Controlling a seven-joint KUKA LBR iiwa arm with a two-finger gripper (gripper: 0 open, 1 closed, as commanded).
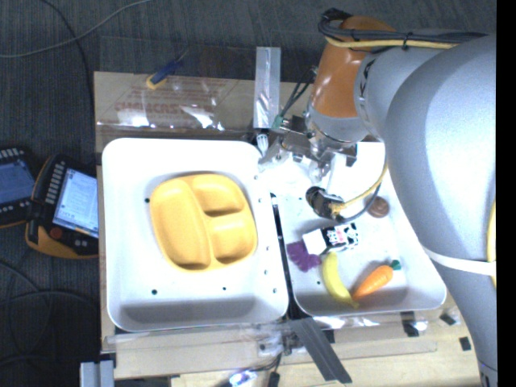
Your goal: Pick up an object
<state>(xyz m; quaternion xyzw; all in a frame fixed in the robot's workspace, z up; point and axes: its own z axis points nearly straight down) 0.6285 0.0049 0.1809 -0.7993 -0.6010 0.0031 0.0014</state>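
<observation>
From above, the pincer [316, 153] hangs over the right bin [419, 293] at about 11 o'clock; how far open it is cannot be told, and nothing is seen in it. Toward 6 o'clock in that bin lie a banana [334, 279] and a carrot [373, 280], tips nearly touching. A purple piece [300, 255] and a black-and-white block [343, 237] lie just beyond them. The left bin [129, 297] holds a yellow divided tray [203, 220].
</observation>
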